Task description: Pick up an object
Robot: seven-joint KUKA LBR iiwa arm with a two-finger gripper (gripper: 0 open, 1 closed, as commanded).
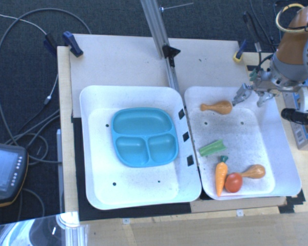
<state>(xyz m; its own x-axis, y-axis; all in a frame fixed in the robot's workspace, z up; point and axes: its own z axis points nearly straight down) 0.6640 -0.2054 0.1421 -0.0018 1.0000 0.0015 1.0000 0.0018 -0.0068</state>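
1. Camera view: gripper (251, 92) hovers at the right bin's (267, 124) one o'clock rim, fingers spread, holding nothing.
2. Nearest target: drumstick (217, 107), just at its nine o'clock.
3. Risk: fingers may nudge this rounded drumstick aside, closing on air.

Divided tray (143, 136) in left bin (95, 152)

Tabletop (118, 60): pale board, light wooden edge at left and front, on dark carpet. Directly on it: left bin (92, 188) and right bin (277, 137), white, shallow, side by side, touching along the middle; black mat (82, 209) showing beneath the left bin's front corner; blue clamp (72, 43) at the far left corner; metal pole (154, 19) rising from the far edge.
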